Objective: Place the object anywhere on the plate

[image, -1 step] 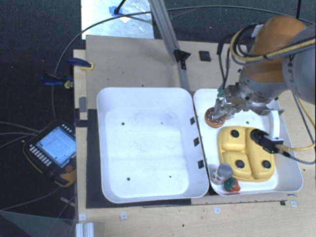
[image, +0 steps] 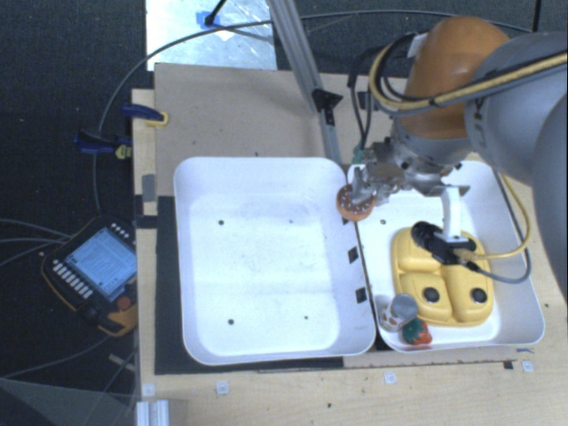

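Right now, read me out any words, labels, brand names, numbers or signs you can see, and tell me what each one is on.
No text here can be read.
Control pendant screen: lit blue, contents too blurred to read.
Small white tags on the bench's front edge: too small to read.
White bins: no print visible.

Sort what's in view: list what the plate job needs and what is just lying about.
Job: brown round piece at the left wall of the right bin; yellow tray, probably the plate.
Lying about: grey, red and green bits in that bin's front corner.
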You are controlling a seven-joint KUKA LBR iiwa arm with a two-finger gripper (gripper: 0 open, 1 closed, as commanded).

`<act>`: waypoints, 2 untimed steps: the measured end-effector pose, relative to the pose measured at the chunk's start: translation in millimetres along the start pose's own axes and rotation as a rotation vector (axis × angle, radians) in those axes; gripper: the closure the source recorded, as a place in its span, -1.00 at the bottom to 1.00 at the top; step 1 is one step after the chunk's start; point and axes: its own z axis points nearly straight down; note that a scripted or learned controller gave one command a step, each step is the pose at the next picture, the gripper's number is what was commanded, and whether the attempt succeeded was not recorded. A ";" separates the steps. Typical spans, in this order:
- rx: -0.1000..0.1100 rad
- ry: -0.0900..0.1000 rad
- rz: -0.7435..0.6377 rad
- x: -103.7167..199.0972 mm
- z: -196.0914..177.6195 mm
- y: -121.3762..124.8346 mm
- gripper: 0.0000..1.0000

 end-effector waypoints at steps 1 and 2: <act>0.002 0.000 0.001 47.1 3.7 -6.1 1.00; 0.003 -0.001 0.001 95.4 27.4 -1.2 1.00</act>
